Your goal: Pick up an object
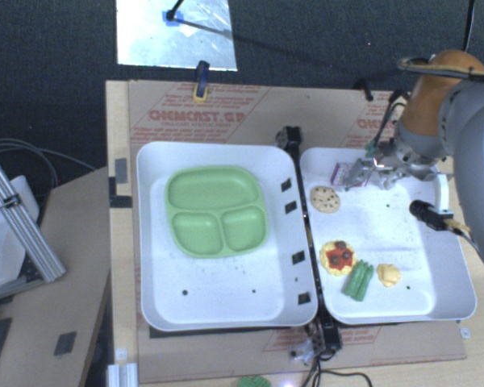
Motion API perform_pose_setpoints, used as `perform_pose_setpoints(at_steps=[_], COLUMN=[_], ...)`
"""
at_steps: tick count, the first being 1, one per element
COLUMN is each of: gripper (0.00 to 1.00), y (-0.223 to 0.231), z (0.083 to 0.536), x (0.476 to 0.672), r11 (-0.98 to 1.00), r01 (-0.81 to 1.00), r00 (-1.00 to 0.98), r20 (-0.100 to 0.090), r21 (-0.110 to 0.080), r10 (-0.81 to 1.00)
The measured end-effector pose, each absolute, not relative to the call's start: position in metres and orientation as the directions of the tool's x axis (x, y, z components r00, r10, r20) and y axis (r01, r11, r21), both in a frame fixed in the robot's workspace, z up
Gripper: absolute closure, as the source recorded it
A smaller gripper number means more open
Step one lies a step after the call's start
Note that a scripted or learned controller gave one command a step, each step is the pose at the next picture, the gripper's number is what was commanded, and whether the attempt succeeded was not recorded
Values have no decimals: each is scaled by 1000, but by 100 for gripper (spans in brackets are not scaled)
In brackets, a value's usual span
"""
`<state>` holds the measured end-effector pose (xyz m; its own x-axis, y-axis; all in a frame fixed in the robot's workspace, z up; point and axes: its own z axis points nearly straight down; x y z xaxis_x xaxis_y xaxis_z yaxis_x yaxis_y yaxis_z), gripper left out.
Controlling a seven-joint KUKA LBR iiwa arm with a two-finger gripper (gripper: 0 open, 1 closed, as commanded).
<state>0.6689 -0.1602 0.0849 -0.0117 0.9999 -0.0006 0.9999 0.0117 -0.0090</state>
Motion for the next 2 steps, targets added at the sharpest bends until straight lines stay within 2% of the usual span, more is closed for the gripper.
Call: perform_pose_setpoints(at_steps=[1, 2], gripper=[0, 0], y=[-110, -89], z=[84, 142], x=[667, 670], r11=[7, 7], r01=[1000, 1000], r00=[-7, -7], r20=[-5, 0], r21=[-10, 8], r10=[1000, 1000])
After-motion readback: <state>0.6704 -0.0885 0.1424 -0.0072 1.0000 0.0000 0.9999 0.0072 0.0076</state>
